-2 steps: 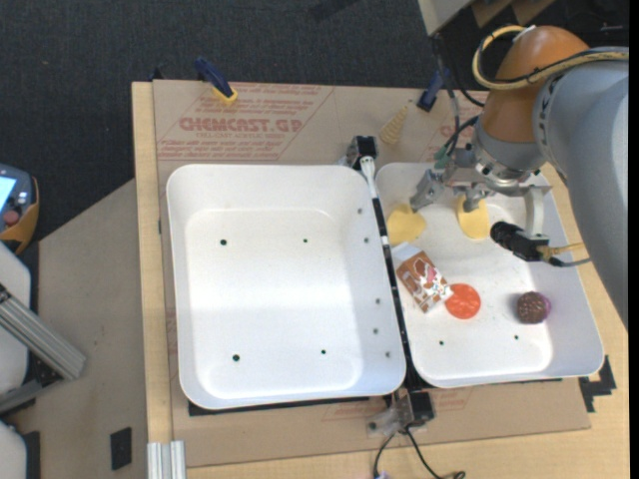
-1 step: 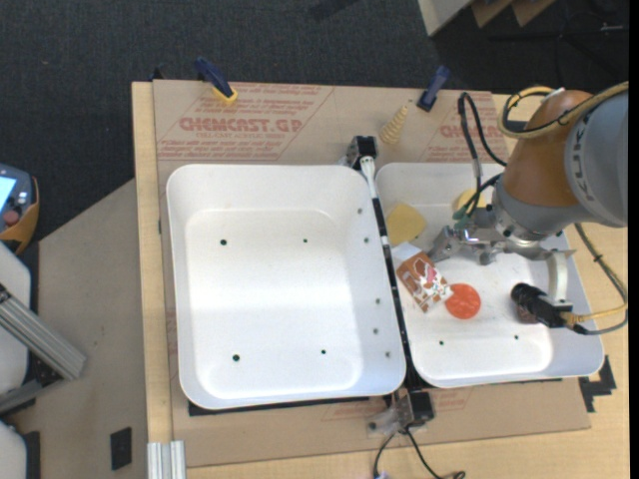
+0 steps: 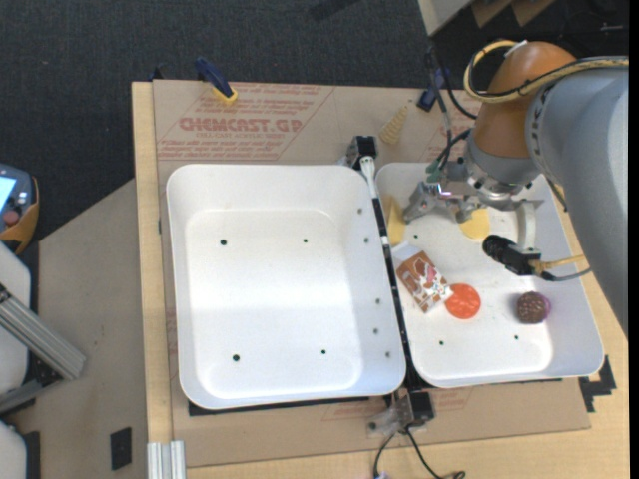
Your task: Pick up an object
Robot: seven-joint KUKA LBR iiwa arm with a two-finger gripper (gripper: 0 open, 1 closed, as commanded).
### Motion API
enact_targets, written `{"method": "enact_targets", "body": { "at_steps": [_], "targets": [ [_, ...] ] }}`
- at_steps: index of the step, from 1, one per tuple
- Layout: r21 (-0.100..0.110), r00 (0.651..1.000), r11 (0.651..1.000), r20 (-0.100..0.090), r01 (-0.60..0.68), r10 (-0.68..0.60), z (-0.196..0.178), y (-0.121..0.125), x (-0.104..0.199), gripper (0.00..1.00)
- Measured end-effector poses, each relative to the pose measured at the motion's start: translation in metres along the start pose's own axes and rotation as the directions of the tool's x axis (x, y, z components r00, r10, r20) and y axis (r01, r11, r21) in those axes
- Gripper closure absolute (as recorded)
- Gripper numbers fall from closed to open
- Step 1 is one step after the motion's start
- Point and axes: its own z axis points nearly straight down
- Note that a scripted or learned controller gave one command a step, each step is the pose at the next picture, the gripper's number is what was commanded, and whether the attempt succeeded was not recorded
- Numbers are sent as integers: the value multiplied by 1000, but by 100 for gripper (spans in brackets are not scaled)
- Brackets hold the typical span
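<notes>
My gripper (image 3: 440,196) hangs over the far part of the right bin (image 3: 574,352), below the orange band of the arm. A yellow piece (image 3: 475,223) lies just right of it, and another yellow piece (image 3: 395,224) lies to its left by the bin's left wall. Nearer the front are a red and white patterned box (image 3: 421,280), a flat orange-red disc (image 3: 462,302) touching the box, and a dark purple ball (image 3: 532,307). I see nothing held in the gripper.
The left bin (image 3: 190,198) lies beside the right one, their rims meeting along a dark seam (image 3: 387,267). Both rest on a cardboard sheet (image 3: 250,118) with a blue clamp (image 3: 215,80) at the back left. The arm's grey body (image 3: 589,138) covers the back right.
</notes>
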Motion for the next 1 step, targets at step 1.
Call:
{"method": "enact_targets", "body": {
  "at_steps": [1],
  "targets": [
    [1, 1000, 1000, 3, -9, 9, 0, 13, -69, 0]
  ]
}}
